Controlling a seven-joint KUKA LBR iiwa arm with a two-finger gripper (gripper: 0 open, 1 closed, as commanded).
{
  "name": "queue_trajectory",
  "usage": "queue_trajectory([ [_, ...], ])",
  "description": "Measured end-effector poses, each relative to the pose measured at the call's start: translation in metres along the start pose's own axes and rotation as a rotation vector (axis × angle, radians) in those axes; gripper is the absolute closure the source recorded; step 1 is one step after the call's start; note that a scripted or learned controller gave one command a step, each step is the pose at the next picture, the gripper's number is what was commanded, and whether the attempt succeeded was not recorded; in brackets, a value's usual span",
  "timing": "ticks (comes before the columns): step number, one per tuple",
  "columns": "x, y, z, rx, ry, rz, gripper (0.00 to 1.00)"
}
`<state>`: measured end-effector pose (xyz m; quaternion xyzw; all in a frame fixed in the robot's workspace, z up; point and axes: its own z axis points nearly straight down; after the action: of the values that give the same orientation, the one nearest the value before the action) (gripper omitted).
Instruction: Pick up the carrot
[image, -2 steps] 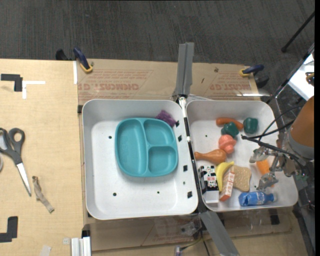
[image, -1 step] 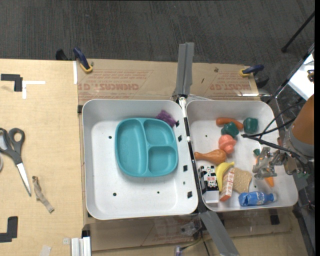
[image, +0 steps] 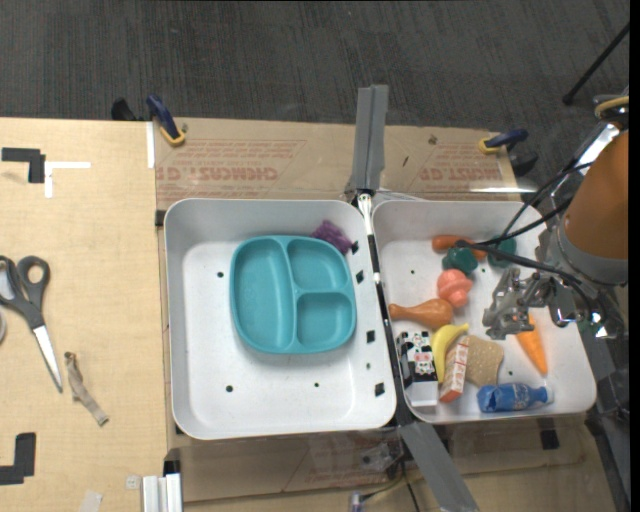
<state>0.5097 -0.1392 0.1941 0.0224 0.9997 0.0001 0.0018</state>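
Carrot (image: 534, 347): lies in the right bin (image: 420, 260) near its right wall, thick end up, tip toward the blue bottle (image: 513, 398).
Gripper (image: 510, 316): hangs just left of the carrot, not around it; whether its jaws are wide or narrow I cannot tell.
Handling: likely a light, stiff, smooth plastic toy; tapered, so it may slip.
Hold: across the thick upper half.

The cardboard sheet (image: 260, 165) behind the bins carries red upside-down print, too blurred to read.
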Motion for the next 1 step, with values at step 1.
queue_trajectory([
  [1,0.0201,0.0165,-0.0856,0.001,0.000,0.191,1.00],
])
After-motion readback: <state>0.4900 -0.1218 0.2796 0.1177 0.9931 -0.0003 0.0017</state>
